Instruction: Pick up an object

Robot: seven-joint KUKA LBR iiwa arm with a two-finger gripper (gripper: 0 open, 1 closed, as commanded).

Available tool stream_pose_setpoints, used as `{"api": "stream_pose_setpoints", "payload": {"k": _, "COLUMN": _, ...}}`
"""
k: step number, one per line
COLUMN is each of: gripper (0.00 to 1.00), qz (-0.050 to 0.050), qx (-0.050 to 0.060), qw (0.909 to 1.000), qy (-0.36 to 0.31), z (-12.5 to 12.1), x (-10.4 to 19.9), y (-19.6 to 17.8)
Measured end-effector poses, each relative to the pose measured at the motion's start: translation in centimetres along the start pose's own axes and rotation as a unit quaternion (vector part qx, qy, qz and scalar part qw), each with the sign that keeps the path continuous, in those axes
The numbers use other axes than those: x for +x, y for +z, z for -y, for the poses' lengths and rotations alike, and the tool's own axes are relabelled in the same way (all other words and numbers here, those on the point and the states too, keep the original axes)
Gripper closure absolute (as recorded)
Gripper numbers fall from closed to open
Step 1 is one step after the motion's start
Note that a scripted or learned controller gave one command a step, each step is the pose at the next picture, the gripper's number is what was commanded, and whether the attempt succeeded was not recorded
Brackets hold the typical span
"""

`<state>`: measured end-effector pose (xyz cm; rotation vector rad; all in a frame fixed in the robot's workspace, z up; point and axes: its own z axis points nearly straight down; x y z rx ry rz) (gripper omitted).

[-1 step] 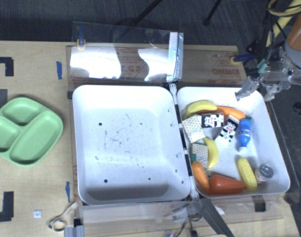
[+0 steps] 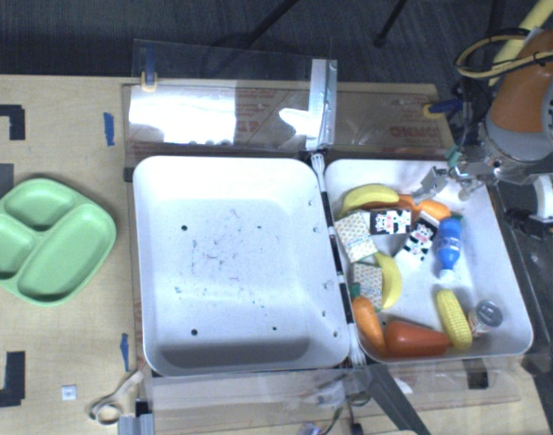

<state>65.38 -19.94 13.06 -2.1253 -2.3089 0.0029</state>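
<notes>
Wooden bench top (image 2: 59, 116) under everything, dark carpet behind it. Far off to the left of the pincer sits a green divided plate (image 2: 46, 239), well clear of the action. Next over is the left bin (image 2: 168, 188), a shallow white tray, still a good way left of the pincer, with a clear panel (image 2: 222, 107) standing behind it.

Then the right bin (image 2: 508, 270), which is where all the candidates are. The pincer (image 2: 458, 172) hangs over that bin's back right corner, and whether it is spread or closed can't be told from this angle; nothing is visibly in it. Just left and below it lie a banana (image 2: 372, 196), an orange piece (image 2: 432, 209) and a small cow-patterned toy (image 2: 392, 222). Right below it is a blue bottle (image 2: 449, 245). Further below, toward the near wall, there's a second banana (image 2: 392, 281), a corn cob (image 2: 454, 316), a carrot (image 2: 368, 323) and a red-orange pepper (image 2: 418, 337).

What could go wrong, as a guess: the stuff nearest the pincer is jammed together, touching or overlapping, so a descent there could land on a seam between two items and just shove them apart. The bottle and bananas are rounded and would likely roll or squirt out of a pinch. Being so close to the bin's corner, the pincer might also clip the wall on the way down.
</notes>
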Motion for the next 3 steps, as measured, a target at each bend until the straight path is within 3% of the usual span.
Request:
{"api": "stream_pose_setpoints", "payload": {"k": 1, "gripper": 0.00, "qz": -0.002, "qx": 0.001, "qw": 0.9995, "qy": -0.031, "z": -1.4, "x": 1.1, "y": 4.6}}
{"api": "stream_pose_setpoints", "payload": {"k": 2, "gripper": 1.00, "qz": 0.000, "qx": 0.000, "qw": 0.9995, "qy": -0.032, "z": -1.5, "x": 1.1, "y": 3.7}}
{"api": "stream_pose_setpoints", "payload": {"k": 3, "gripper": 1.00, "qz": 0.000, "qx": 0.000, "qw": 1.0000, "qy": 0.002, "z": -1.8, "x": 5.9, "y": -3.8}}
